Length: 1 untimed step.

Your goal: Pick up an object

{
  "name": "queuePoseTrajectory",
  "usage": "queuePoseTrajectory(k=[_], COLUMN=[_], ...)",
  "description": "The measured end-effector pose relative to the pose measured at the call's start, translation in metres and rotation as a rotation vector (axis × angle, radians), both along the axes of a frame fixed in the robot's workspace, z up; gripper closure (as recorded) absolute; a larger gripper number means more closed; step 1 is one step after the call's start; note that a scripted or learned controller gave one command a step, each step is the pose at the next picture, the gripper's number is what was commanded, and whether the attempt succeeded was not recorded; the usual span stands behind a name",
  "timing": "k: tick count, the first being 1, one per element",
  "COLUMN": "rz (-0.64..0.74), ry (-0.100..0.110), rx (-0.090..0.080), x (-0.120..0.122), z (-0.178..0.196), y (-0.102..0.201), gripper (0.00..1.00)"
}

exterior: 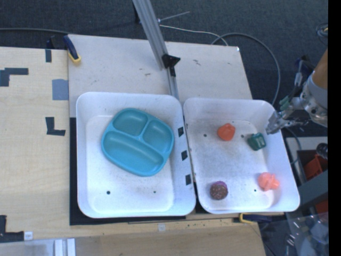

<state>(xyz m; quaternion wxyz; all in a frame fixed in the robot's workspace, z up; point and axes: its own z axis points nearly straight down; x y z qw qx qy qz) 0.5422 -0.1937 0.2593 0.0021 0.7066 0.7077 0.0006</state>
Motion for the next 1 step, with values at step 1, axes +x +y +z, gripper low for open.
queuePoseTrajectory(k=[1], rz=[0.005], ry=[0.005], rx=[0.003], x=[0.0044], z=[-0.0119], y=[0.0605], gripper=[1.0])
